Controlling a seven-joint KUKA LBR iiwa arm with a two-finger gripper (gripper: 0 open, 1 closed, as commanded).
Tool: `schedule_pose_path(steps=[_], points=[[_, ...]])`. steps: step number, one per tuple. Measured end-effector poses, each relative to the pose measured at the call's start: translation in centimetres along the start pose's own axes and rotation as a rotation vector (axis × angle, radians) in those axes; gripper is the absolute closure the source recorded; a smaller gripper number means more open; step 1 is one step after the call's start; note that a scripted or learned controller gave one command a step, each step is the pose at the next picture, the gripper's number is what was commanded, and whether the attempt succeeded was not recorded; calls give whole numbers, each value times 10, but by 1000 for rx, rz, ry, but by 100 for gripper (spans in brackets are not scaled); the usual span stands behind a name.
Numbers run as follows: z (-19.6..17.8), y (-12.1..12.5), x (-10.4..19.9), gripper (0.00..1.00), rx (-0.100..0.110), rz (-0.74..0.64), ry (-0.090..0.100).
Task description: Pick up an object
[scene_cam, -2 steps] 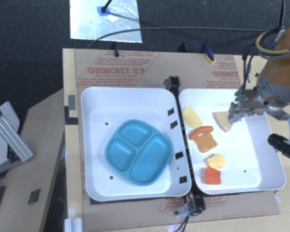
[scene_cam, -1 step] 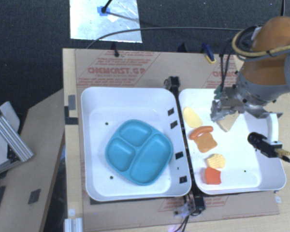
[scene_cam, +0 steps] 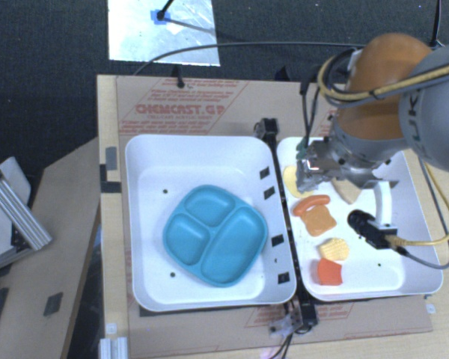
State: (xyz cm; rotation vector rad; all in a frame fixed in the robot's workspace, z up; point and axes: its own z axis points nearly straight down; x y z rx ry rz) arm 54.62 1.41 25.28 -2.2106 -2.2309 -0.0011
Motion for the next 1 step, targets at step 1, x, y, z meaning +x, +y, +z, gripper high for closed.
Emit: schedule_pose_path(steps=[1], points=[[-1, -2, 50, 100, -1, -1, 1]])
